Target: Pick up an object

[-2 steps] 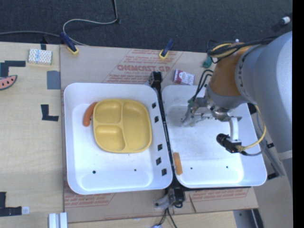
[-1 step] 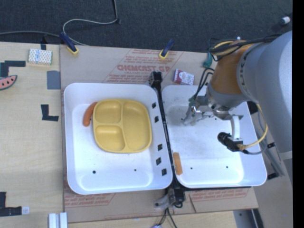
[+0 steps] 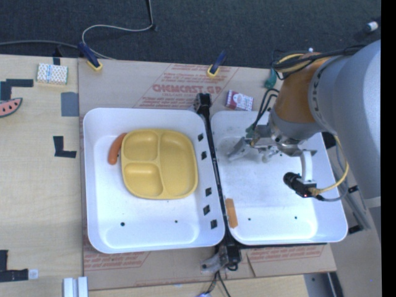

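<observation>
My gripper [image 3: 250, 150] hangs low over the upper left part of the right bin [image 3: 278, 224], under the grey arm with its orange band [image 3: 297, 91]. No object shows at the gripper. A small orange piece [image 3: 231, 212] lies at the right bin's left edge, near the front and well below the gripper. In the left bin [image 3: 148, 228] a yellow divided plate [image 3: 159, 163] lies flat. An orange sausage-shaped item [image 3: 114, 149] rests against the plate's left rim.
A black divider with clips [image 3: 209, 159] runs between the two bins. A small red and white packet [image 3: 239, 100] lies on the cardboard behind the right bin. A yellow clamp [image 3: 216, 67] and a blue clamp [image 3: 90, 55] sit at the back edge.
</observation>
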